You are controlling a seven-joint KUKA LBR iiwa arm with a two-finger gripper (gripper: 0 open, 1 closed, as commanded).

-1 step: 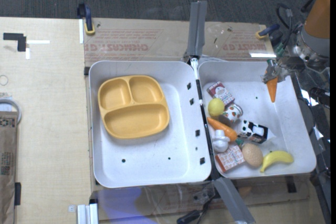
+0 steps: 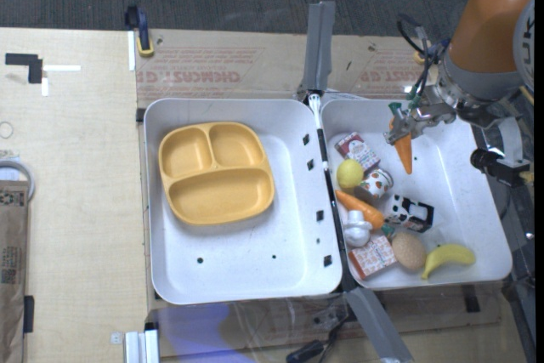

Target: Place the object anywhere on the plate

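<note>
One orange carrot (image 2: 403,150) hung from the claw (image 2: 409,122), pinched at its thick top end with the point aimed down, over the upper part of the right bin (image 2: 476,208). The claw was narrowed onto that top end, and the carrot looked clear of the bin floor, though from this slant I could not be sure.

It looked to me like a toy carrot: light, stiff and probably smooth plastic, so it would not crush, but its taper could let it slide out of a pinch. Holding it near the broad end, as it was, seemed the sounder choice, since the fingers get more to bear on there than at the tip.

Below and to the left of it lay the rest of the clutter in that bin: a second carrot (image 2: 359,204), a lemon (image 2: 349,173), a banana (image 2: 447,258), an egg-like ball (image 2: 408,250) and some small packets.

Well apart, across the divider, the yellow plate (image 2: 217,172) with three compartments sat in the left bin (image 2: 238,268) on the bench (image 2: 68,183), nothing on it yet. I judged the carry across would need a steady hold.
</note>
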